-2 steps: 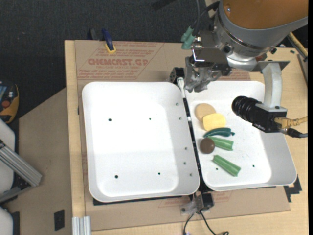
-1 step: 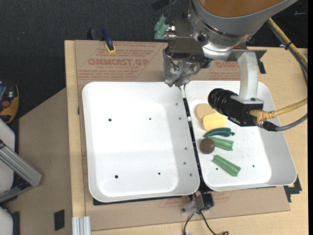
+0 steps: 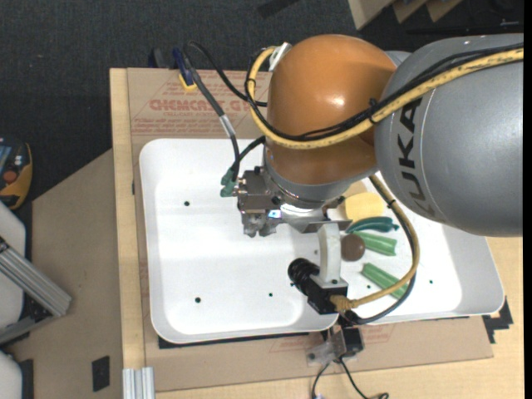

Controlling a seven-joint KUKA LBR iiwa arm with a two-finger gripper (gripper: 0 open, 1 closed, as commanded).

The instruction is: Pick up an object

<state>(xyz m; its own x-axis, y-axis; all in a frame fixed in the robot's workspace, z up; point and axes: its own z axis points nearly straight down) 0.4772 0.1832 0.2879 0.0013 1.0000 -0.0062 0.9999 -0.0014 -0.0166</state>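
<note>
This is a robotics lab or test cell, not a home or shop. A large grey industrial arm (image 3: 465, 131) with an orange joint housing (image 3: 328, 94) and the maker's lettering on its side fills the right of the scene, with yellow and black cables (image 3: 332, 135) looped around its wrist. It hangs over a shallow white bin (image 3: 179, 248) set on a plain brown board bench (image 3: 129, 223) bearing printed red lettering at the far edge. Dark carpet (image 3: 75, 32) covers the floor around it, and an aluminium framing rail (image 3: 29, 277) sits at the near left.
</note>
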